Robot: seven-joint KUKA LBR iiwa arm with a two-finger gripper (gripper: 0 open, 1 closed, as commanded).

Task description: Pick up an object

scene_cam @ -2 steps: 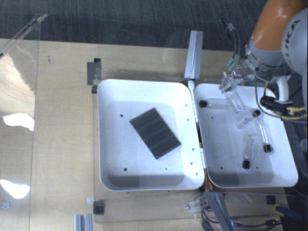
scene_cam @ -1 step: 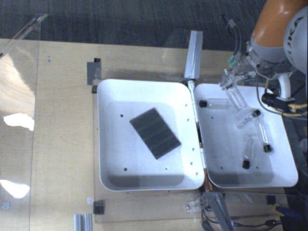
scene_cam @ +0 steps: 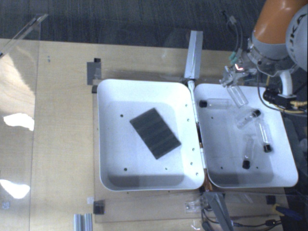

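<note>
I see the grey arm with the orange band (scene_cam: 281, 13) reaching in at upper right. Its two-finger gripper (scene_cam: 233, 77) hangs over the far left corner of the right shallow white bin (scene_cam: 284, 177). I read the clear fingers as spread apart, nothing between them.

In that bin lie several clear plastic tubes with black caps: one (scene_cam: 214, 102) along the far wall just below the gripper, one (scene_cam: 249, 118) tilted mid-bin, one (scene_cam: 263, 137) nearer the right wall, one (scene_cam: 247, 155) toward the near side. All look see-through, slim, hard to pick out against the white.

The left shallow white bin (scene_cam: 103, 172) holds a flat dark grey ribbed rectangular pad (scene_cam: 155, 133), lying turned at a slant near the centre, well apart from the gripper.
</note>
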